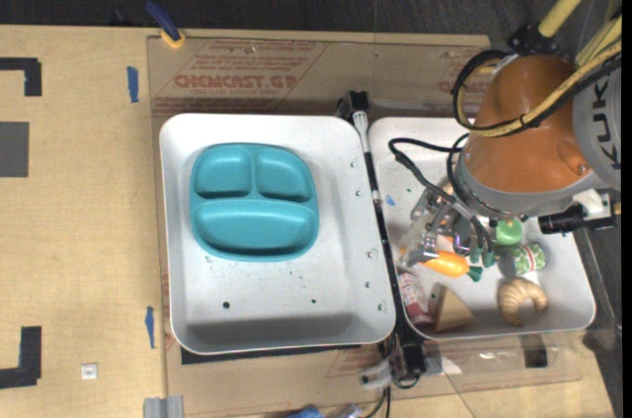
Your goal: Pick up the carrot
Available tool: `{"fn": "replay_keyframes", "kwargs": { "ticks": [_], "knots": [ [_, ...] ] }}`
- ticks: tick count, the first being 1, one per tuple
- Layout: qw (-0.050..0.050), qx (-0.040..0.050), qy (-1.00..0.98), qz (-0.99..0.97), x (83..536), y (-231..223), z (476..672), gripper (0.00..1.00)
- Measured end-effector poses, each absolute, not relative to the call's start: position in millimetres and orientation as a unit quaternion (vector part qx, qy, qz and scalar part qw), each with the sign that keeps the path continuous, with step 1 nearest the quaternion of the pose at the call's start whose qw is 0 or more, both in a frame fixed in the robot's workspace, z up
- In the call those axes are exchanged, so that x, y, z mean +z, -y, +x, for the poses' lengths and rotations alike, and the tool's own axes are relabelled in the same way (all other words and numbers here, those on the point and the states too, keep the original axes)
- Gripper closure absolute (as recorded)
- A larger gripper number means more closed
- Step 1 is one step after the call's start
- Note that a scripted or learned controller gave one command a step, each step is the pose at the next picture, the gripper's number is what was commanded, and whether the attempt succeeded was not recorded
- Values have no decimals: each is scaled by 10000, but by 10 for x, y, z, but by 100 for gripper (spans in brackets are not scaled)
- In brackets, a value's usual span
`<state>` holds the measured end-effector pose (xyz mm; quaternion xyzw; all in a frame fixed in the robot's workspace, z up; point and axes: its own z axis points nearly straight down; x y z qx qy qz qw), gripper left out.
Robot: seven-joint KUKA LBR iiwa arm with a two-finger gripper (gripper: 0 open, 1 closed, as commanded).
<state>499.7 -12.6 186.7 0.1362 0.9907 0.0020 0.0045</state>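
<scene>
1. Currently, the arm (523, 125) reaches in from the right and hangs over the right bin (583, 307), its orange band above the wrist covering much of that bin's upper part.
2. The jaws (439, 248) sit low in the right bin, near its left wall, among dark cables and metal fittings.
3. The carrot (447, 262) lies just beneath the jaws, a short orange piece with a yellowish left end. It appears to be touching the fingertips, but whether the jaws are open, closed or gripping it cannot be told from this angle.
4. A green item (508, 230) rests just to the right of the carrot, partly under the wrist.
5. A green-and-white item (529, 258) lies beside it, further right.
6. A tan shell-shaped item (520, 299) lies near the front wall of the right bin.
7. A brown wedge (452, 309) lies in front of the carrot, with a dark red item (414, 299) at its left, against the bin wall.
8. The left bin (197, 307) holds a teal divided plate (256, 201) in its upper half.
9. Both bins stand on the bench (69, 238), side by side and touching.
</scene>
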Motion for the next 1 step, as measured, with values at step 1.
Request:
{"fn": "replay_keyframes", "kwargs": {
  "ticks": [1],
  "knots": [
    [62, 18, -9905, 1370, 1955, 135, 5008, 100]
  ]
}}
